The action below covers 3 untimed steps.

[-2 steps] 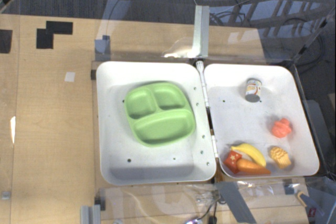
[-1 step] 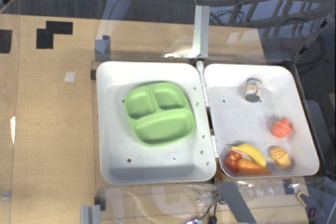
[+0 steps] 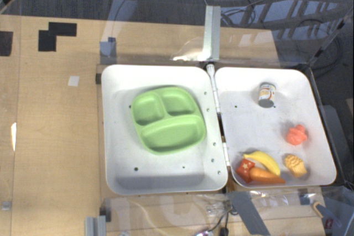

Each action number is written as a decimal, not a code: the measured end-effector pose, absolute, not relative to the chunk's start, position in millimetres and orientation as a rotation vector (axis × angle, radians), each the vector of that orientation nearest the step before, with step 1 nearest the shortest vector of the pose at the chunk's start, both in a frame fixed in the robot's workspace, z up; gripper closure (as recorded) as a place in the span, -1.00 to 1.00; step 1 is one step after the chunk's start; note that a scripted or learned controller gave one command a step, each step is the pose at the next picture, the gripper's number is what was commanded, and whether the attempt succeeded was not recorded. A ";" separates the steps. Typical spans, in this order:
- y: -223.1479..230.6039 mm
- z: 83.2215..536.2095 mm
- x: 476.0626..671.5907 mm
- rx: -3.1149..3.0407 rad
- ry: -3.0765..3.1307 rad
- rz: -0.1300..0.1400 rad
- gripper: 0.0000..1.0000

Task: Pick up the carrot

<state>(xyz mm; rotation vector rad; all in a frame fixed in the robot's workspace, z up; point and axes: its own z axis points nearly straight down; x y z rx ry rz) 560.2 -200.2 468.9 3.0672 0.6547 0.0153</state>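
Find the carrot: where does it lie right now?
The carrot lies in the right bin, at its near edge, just below the banana and beside the red pepper.

Light wooden bench [image 3: 50, 135] carries two white bins side by side: left bin [image 3: 116, 119], right bin [image 3: 243, 124]

Orange carrot [image 3: 266, 176], flat along the right bin's near edge, seemingly touching the banana.
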 end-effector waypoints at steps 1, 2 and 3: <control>-147.2 435.2 567.2 3.125 0.324 0.005 1.00; -146.3 446.6 568.3 3.124 0.332 0.011 1.00; -53.7 435.6 527.3 3.126 0.320 0.007 1.00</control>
